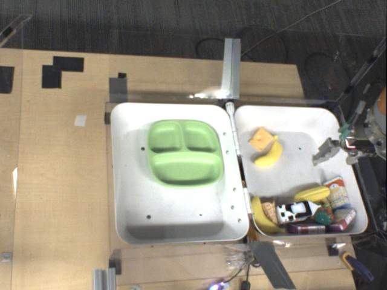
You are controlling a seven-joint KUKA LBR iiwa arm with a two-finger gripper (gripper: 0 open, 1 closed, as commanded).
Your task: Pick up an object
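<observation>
The end effector (331,150) hangs over the right rim of the right bin (302,116), reaching in from the right. One grey finger (325,151) angles down toward the bin floor; whether the fingers are spread or closed cannot be told from this slant, and nothing shows between them.

Nearest, below and just right of the end effector, a small can (337,193) with a red and white label leans against the bin's right wall. Beside it a yellow banana-shaped piece (312,194) lies tilted, and under that a black and white toy (296,210), a dark marker-like item (306,228) and a second yellow piece (262,213) crowd the bin's near edge, touching one another.

Left of the end effector the white floor lies bare as far as a yellow banana (269,154) and an orange block (261,139), which touch each other near the bin's left wall.

Farther left, past the divider between the bins, the left bin (130,162) bears a green divided plate (184,151) set toward its far half, with bare floor all round it.

Beyond both bins the wooden counter (54,162) stretches left.
</observation>
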